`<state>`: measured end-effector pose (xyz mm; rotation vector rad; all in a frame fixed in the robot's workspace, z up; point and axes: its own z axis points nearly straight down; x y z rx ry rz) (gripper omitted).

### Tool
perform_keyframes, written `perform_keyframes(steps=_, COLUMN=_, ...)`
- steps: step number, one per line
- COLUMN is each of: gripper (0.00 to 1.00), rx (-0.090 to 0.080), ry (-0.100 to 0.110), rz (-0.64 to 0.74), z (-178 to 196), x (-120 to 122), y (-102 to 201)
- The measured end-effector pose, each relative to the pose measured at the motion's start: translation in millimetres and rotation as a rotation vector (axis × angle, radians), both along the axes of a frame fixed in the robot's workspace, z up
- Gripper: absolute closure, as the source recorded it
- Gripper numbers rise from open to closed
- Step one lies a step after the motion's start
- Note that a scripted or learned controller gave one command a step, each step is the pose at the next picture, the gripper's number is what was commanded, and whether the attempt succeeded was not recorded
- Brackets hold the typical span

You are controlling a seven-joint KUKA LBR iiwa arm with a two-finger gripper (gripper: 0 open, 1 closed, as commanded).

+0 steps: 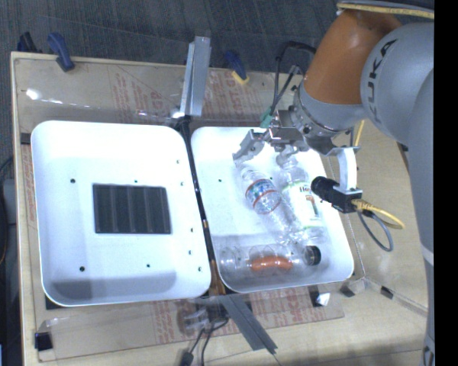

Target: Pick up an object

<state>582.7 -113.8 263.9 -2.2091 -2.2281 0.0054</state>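
A grey KUKA arm (389, 59) with an orange band above its wrist reaches in from the right over the right bin (214, 204) of two shallow white bins on a wooden bench (99, 82). Its gripper (263, 145) hangs over the bin's far end, just above the top of a clear plastic water bottle (261, 193) with a blue label; whether the fingers are spread or pressed together cannot be told from this angle, and nothing is seen pinched between them. A second clear bottle (299, 197) with a white label lies just beside the first. Along the bin's near wall lies a third clear bottle (269, 261), black-capped, with something orange inside. The left bin (61, 158) holds a dark ribbed rectangular object (131, 209) near its middle. Blue clamps (61, 50) grip the bench's far edge.
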Motion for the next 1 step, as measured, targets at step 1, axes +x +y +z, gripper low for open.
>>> perform_keyframes(steps=1, gripper=0.00, rx=0.000, ry=0.000, rz=0.041, z=-56.8, x=4.8, y=-44.8)
